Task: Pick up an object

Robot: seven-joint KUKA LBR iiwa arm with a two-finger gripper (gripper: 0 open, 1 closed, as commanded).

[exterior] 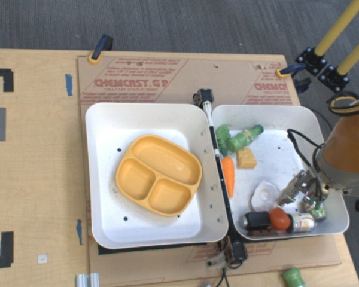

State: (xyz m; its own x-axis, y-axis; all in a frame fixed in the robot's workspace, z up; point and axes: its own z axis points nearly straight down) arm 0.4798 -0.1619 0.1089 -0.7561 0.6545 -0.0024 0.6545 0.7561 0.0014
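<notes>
My gripper (303, 200) hangs low over the right side of the right bin (299, 117), open, with nothing between its fingers. Just below and left of it lie a red tomato (279, 219), a black item (257, 220) and a small bottle (303, 223) along the bin's near wall. A white round lid (265, 194) sits to the gripper's left. Further left are an orange carrot (228, 175), a yellow block (246, 158) and green toys (234, 139).
The left bin (102, 160) holds a yellow divided plate (159, 174). A black cable (299, 142) loops across the right bin toward the wrist. A green object (293, 276) lies on the bench outside the bins. Yellow poles with clamps (323, 70) stand at the back right.
</notes>
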